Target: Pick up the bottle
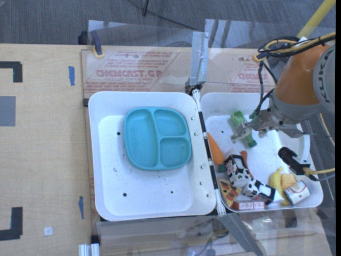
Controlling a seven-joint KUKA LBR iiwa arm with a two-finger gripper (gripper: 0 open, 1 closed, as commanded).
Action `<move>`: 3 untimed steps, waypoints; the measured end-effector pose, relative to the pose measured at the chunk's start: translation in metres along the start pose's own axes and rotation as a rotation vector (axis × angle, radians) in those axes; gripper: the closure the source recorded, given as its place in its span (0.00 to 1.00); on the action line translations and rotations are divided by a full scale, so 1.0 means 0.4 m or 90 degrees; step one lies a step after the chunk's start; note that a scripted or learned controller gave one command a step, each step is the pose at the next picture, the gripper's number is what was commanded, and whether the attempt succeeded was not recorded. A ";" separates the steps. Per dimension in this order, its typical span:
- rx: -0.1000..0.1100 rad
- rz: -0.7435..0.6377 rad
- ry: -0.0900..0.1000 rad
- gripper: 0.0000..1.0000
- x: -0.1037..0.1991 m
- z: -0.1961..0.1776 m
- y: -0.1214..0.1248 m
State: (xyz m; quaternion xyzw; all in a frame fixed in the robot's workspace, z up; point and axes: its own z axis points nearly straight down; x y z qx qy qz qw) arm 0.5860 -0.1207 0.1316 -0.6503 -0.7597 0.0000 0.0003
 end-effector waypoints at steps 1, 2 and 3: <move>-0.005 0.049 -0.002 0.00 0.006 0.107 0.110; -0.010 0.050 -0.006 1.00 0.000 0.077 0.114; -0.001 0.074 -0.001 1.00 0.150 -0.135 0.202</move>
